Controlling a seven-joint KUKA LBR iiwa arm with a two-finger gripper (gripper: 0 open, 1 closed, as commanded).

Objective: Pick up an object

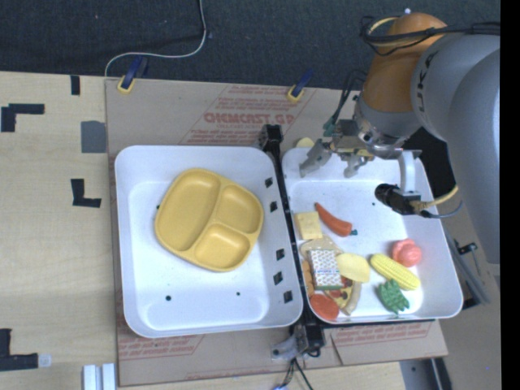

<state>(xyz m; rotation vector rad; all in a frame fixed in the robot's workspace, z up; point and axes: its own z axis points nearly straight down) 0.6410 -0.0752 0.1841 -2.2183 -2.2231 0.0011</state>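
Gripper hangs over the far edge of the right bin, its two fingers apart with nothing between them. Toy foods lie toward this bin's near left corner: a red chili, a corn cob, a small box. The left bin bears a yellow tray. I judge the approach step is in hand; next the gripper must move toward the near edge, above the chili, and descend.

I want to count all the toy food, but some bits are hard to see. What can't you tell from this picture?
- Pile in the right bin, camera view: toys overlap, so the lower ones are partly hidden.
- Box on the pile: its print is too small to read.
- Arm: cut off by the right edge.
- Cable: runs off the top edge.
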